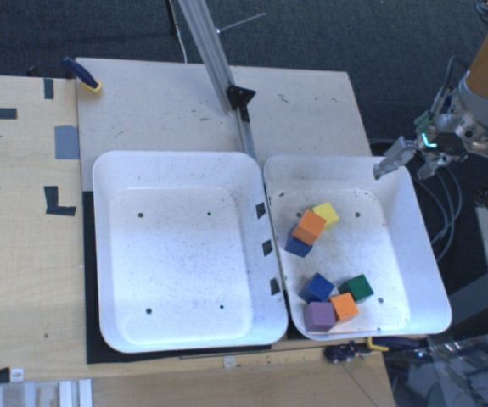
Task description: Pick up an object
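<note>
The gripper [405, 158] hangs over the right bin's [413, 227] upper right rim, fingers spread apart, holding and touching nothing. The blocks lie in that bin, well apart from it: an orange block [311, 225] beside a yellow block [326, 214].

The left bin [180, 253] offers a bare floor. In the right bin [401, 227], two clusters of blocks are found: one at centre [311, 227], one toward the lower edge [335, 299]. Bare floor lies between them and along the right wall. A slanted metal rail [214, 53] crosses the upper middle of the frame.
</note>
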`<state>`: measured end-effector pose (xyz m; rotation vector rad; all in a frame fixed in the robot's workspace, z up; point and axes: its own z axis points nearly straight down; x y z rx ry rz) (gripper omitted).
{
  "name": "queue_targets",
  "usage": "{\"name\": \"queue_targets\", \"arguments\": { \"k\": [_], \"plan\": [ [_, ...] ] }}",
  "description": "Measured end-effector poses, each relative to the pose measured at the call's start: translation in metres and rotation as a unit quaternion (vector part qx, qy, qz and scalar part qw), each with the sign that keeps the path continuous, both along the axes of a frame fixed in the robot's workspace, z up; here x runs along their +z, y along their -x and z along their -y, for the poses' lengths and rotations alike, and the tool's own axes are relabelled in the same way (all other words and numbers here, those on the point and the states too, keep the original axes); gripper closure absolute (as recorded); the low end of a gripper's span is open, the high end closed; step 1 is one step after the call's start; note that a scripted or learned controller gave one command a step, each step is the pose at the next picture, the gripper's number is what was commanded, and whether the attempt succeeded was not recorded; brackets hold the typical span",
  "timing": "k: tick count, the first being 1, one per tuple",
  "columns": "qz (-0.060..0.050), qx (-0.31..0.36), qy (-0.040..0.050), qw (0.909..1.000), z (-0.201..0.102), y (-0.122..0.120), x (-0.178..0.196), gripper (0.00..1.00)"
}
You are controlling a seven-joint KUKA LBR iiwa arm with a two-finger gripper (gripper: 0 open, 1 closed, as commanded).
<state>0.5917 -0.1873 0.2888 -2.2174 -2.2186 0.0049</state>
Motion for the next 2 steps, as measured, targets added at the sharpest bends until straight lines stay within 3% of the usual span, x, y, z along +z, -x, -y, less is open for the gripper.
{"name": "queue_targets", "arguments": {
  "k": [1,2],
  "plan": [
    [0.002,0.001,0.0009,1.0000,0.000,-0.001,0.003,0.00],
    [0.000,0.001,0.0005,1.0000,-0.005,-0.002,-0.041,0.00]
  ]
}}
